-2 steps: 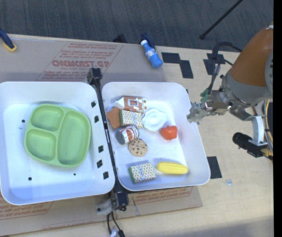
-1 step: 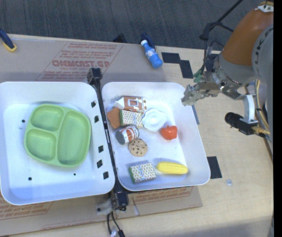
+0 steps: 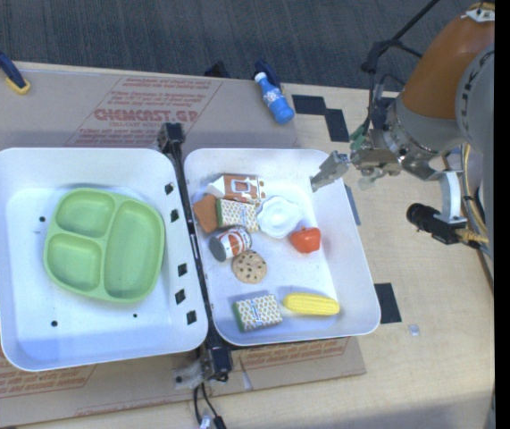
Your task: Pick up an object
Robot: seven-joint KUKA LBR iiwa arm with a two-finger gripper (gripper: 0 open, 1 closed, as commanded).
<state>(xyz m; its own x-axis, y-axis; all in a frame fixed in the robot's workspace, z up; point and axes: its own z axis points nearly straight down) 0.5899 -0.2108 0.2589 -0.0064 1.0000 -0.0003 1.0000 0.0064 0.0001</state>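
In the right shallow white bin (image 3: 355,266), a cluster of small toy food items is seen, any of which may be taken as the object to be picked up. A yellow plastic corn cob (image 3: 312,305) is laid near the bin's front edge, just beside a small green-and-white patterned packet (image 3: 258,311). A round brown chocolate-chip cookie (image 3: 249,265) is placed behind the packet, and a small cylindrical can with a red-and-white label (image 3: 230,242) is tipped on its side just behind the cookie. A red plastic tomato-like piece (image 3: 305,239) is set near the bin's middle, close to a round white lidded cup (image 3: 279,215). Towards the back, a small white carton with an orange picture (image 3: 240,187), a green-and-white patterned box (image 3: 238,213) and a brown wedge-shaped piece (image 3: 204,213) are crowded together, touching or nearly so. The left shallow white bin (image 3: 4,266) is occupied by a light green divided plastic plate (image 3: 105,244). The gripper (image 3: 330,171) is held over the right bin's back right corner, apart from all the items, with nothing seen between its fingers; whether it is released or clenched cannot be told. A blue-and-white plastic bottle (image 3: 274,97) is laid on the counter (image 3: 424,338) behind the bins, and a blue clamp with a yellow tip (image 3: 10,71) is fixed at the far left corner.
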